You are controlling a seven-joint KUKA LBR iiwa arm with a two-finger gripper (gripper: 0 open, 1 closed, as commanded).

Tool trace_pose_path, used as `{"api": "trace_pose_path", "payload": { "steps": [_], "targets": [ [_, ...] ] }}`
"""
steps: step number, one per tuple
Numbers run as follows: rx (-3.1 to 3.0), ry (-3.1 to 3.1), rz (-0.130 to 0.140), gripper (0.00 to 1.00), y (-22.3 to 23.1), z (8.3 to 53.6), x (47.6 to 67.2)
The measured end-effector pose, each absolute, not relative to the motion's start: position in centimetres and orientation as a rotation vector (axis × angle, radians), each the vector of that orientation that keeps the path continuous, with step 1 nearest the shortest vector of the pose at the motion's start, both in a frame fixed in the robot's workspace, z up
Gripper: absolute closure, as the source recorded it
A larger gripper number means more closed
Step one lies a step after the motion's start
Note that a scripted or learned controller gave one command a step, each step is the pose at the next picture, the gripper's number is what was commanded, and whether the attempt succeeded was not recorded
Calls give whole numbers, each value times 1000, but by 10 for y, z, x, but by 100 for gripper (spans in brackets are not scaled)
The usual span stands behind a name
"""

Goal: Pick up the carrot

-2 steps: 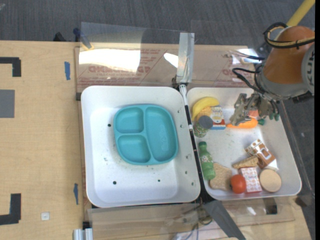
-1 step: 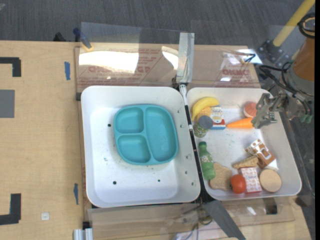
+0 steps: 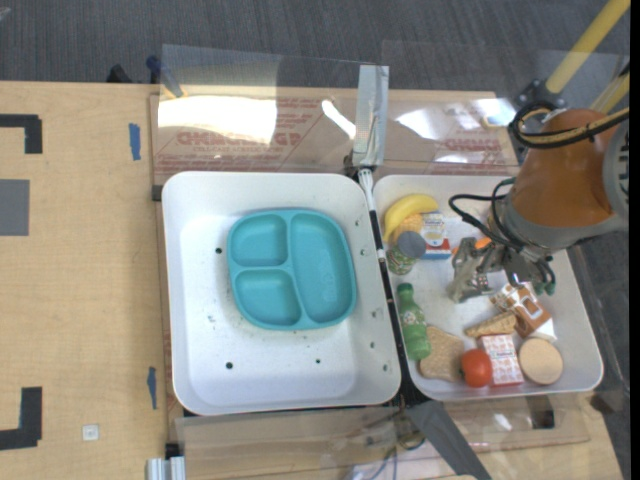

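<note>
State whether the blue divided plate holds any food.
Empty: all three compartments of the plate show bare blue. It sits alone in the left bin.

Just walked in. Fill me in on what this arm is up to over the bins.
The arm reaches in from the right and hangs over the right bin, its tool low among the toy food near the bin's middle. A banana, a green bottle, a tomato and small packets lie around it. I cannot pick out the carrot for certain, nor see anything gripped. The left bin holds a teal divided plate.
</note>
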State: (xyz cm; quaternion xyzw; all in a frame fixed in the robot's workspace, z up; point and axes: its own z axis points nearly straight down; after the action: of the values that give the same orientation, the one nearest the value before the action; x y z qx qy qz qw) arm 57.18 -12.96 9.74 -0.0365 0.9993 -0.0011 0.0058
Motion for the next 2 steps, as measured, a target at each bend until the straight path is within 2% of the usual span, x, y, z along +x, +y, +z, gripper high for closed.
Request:
{"api": "trace_pose_path", "payload": {
  "steps": [1,2],
  "targets": [
    [-142,3128,-9,100,-208,149,554],
    [-150,3131,-2,0,-204,146,554]
  ]
}}
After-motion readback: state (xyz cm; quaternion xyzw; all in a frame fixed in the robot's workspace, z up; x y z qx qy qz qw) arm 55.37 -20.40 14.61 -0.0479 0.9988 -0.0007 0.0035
